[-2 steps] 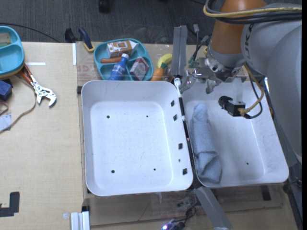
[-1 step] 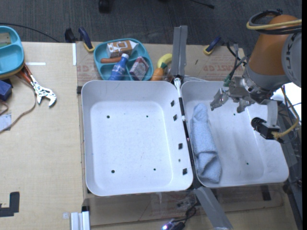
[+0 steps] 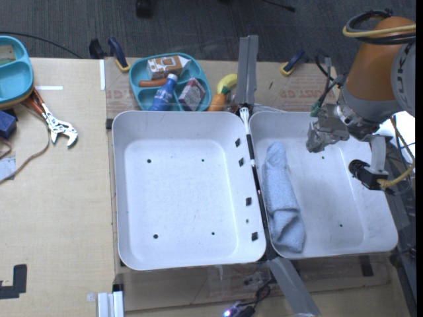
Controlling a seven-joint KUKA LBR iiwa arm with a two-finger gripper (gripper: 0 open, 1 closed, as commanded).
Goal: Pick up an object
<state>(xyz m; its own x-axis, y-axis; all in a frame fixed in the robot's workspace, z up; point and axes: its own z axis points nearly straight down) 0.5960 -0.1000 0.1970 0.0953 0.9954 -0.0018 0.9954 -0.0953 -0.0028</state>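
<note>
Nothing lifted yet — the cloth (image 3: pixel 283 200) lies in the right bin (image 3: pixel 357 233). The gripper (image 3: pixel 320 142) is poised nearby; finger state cannot be told.

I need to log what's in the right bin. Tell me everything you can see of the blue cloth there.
The blue cloth looks like soft terry towel, light blue, rolled or bunched into a long lump. It lies lengthwise along the left wall of the right bin, near the divider. Nothing else touches it; the tool is apart, up to its right.
</note>
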